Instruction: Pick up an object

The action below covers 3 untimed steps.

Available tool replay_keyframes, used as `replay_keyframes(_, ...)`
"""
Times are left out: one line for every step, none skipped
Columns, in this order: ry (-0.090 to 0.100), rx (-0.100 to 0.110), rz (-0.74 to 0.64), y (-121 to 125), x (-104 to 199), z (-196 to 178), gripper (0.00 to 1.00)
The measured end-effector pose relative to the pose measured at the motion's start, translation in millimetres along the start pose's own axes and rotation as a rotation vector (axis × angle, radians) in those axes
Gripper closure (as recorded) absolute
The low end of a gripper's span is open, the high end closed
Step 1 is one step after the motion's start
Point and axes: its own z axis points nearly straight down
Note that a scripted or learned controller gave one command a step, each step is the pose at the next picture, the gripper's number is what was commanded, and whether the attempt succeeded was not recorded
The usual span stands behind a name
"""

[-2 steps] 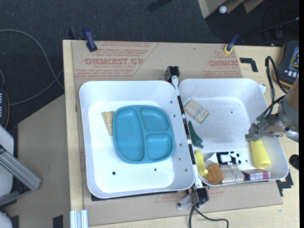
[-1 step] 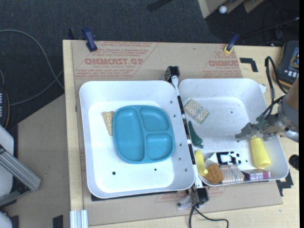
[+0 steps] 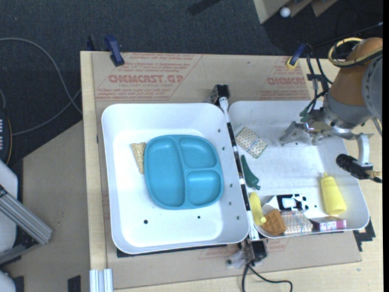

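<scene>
My gripper hangs over the upper part of the right bin, at the end of the grey arm with the orange band. Nothing shows in it. A patterned square packet lies to its left, apart from it. A yellow bottle lies lower right in that bin. Along the bin's left wall are a dark green piece and a yellow piece. An orange item, a black-and-white card and a white-and-pink tube sit near the front wall.
The left bin holds a blue divided plate with a tan wafer at its left edge. A black clamp sits where the two bins meet at the back. Bare floor lies under the gripper.
</scene>
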Motion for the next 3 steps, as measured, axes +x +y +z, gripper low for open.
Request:
replay_keyframes(0.002, 0.002, 0.002, -92.7, -29.5, -16.1, 0.0)
replay_keyframes(0.008, 0.005, 0.0, -144.6, -27.2, 7.0, 0.0)
replay_keyframes(0.0, -0.003, 0.0, -79.3, -13.4, -88.8, 0.0)
